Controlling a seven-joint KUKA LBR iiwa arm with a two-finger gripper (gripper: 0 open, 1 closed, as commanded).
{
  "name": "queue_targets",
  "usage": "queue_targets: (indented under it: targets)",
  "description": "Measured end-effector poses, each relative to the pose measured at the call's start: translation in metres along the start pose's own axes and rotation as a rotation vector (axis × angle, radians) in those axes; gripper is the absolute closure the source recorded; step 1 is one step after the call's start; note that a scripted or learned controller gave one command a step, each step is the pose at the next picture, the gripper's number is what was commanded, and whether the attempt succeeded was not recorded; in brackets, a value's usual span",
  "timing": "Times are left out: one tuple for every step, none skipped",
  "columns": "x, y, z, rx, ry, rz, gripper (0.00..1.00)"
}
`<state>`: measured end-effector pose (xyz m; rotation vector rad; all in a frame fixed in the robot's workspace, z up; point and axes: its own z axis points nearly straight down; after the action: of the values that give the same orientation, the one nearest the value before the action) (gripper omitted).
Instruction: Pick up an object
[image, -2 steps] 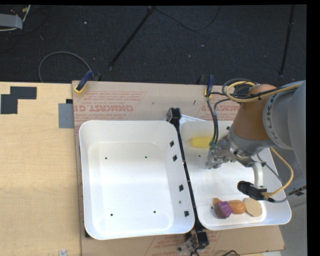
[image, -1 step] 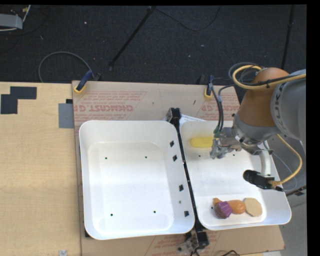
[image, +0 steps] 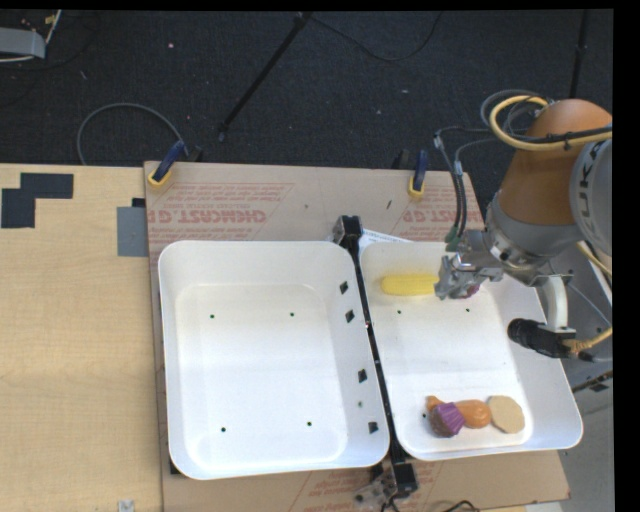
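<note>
i see the arm reaching in from the right, its orange band above the wrist, with the gripper low over the far part of the right bin. the gripper sits right at the right end of a yellow banana-shaped piece, which lies flat near the bin's far wall. from here i cannot tell how the gripper is set, nor whether the yellow piece is caught in it; the two look touching or just beside each other.

at the near edge of the same bin i see three small things in a row: a purple piece on the left, an orange piece in the middle, and a tan round piece on the right, all touching or nearly so. they are well apart from the gripper.

the left bin lies beside the right one, with a black strip running between them. both bins rest on a cardboard sheet clamped at its far edge by two clips with yellow and blue handles.
</note>
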<state>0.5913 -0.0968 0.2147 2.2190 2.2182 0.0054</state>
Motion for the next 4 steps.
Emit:
queue_targets:
  targets:
    - [-0.001, 0.000, -0.016, 0.005, 0.000, 0.001, 1.00]
    - [0.047, 0.001, -0.007, 0.006, 0.001, -0.003, 1.00]
    - [0.090, 0.003, -0.003, 0.006, 0.001, -0.003, 1.00]
    - [0.143, 0.013, 0.005, 0.007, 0.001, -0.004, 1.00]
